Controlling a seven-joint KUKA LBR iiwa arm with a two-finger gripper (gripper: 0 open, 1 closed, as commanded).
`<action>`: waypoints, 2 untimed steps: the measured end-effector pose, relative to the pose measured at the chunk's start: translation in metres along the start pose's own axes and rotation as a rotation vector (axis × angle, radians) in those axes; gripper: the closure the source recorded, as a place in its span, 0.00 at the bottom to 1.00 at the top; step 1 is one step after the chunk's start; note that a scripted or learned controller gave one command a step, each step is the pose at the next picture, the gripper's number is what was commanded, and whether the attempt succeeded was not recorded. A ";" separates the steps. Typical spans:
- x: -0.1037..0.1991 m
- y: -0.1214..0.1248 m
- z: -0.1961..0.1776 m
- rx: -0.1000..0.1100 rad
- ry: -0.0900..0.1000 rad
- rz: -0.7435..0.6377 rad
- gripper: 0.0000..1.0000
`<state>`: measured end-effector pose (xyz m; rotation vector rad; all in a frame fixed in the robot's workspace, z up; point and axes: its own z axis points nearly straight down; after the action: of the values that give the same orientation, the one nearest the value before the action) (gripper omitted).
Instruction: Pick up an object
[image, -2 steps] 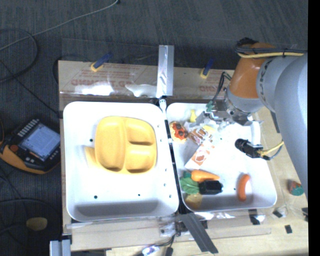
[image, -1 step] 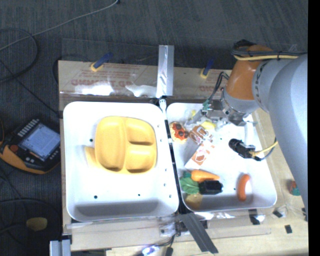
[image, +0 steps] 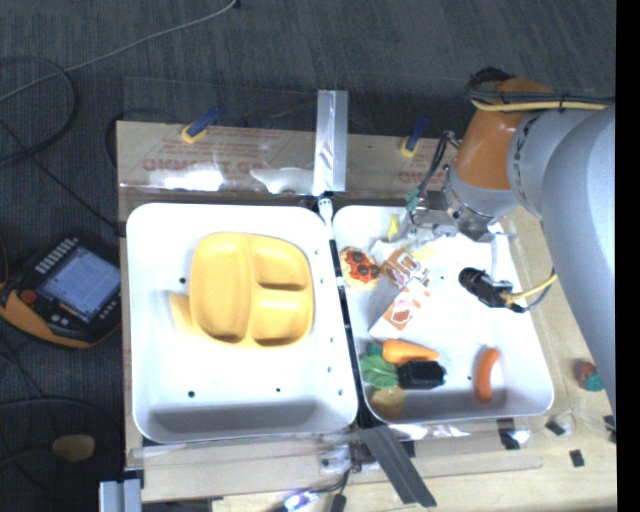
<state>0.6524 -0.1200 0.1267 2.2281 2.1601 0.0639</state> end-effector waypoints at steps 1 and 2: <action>0.054 0.018 -0.077 0.064 -0.008 0.067 1.00; 0.065 0.021 -0.128 0.064 -0.016 0.264 1.00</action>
<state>0.6678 -0.0561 0.2564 2.5266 1.8718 -0.0150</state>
